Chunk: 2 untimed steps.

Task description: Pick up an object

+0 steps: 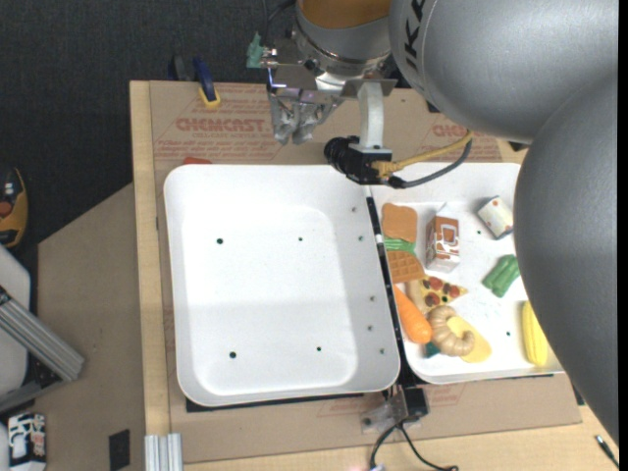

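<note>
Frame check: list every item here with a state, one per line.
Grey two-finger end effector: above the bench beyond the bins, nothing seen between its fingers.
Left shallow white bin: flat on the bench.
Orange toy carrot: lying in the right shallow white bin.
Small red-and-white carton: lying flat.
Yellow toy banana: lying by the arm.
Green toy piece: lying tilted.

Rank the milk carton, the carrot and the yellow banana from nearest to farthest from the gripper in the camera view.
From the gripper, above the bins:
1. Milk carton, upper part of the right bin.
2. Carrot, along that bin's left wall, lower down.
3. Yellow banana, far right, lower.
</note>
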{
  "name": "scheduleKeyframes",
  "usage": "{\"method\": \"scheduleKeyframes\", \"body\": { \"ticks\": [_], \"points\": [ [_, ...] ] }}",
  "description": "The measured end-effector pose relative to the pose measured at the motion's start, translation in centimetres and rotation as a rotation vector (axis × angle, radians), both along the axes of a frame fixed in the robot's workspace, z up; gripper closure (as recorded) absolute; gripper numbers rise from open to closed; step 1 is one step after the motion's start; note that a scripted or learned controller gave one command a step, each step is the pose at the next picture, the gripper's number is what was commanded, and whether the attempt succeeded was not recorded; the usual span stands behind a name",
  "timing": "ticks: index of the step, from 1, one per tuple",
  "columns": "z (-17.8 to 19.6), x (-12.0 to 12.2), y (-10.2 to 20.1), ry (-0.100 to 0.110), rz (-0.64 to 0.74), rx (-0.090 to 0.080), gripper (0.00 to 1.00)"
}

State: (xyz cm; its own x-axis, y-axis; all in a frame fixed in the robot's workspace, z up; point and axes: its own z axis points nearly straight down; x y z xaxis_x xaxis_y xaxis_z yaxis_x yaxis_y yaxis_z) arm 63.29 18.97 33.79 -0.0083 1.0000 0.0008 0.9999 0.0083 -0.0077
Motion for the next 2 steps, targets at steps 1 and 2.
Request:
{"method": "scheduleKeyframes", "body": {
  "ticks": [1, 2],
  "points": [
    [-7.8, -7.2, 3.4, 0.006, -0.002, -0.002, 1.00],
    [4.2, -3.7, 3.5, -0.023, -0.006, 0.004, 1.00]
  ]
}}
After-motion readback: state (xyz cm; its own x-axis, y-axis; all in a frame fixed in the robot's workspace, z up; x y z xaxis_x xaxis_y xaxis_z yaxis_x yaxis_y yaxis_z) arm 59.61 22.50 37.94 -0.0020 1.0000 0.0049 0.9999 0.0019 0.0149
